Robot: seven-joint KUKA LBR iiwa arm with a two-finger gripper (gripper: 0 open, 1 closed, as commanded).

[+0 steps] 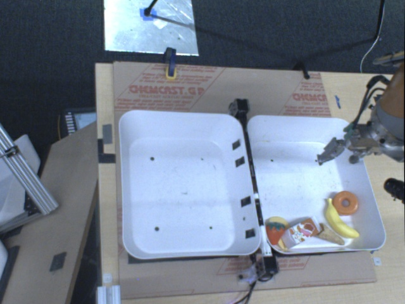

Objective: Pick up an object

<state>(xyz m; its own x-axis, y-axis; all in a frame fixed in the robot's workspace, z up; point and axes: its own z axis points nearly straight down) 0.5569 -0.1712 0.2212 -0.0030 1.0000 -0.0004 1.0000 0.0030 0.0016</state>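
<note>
from the camera above, the task looks not yet done: no object is lifted. the objects lie together in the near corner of the right bin (297, 151): a banana (340, 221), an orange ring (345, 202) just beside it, a small packet (299, 232) and a red-orange fruit (276, 229). the left bin (142, 138) stands beside it on the worktop (209, 84). the claw (338, 151) hangs over the right bin near its far right side, apart from the objects. its fingers seem a little spread and nothing is between them, so it holds nothing. i judge the reaching down and gripping are still left.
</note>
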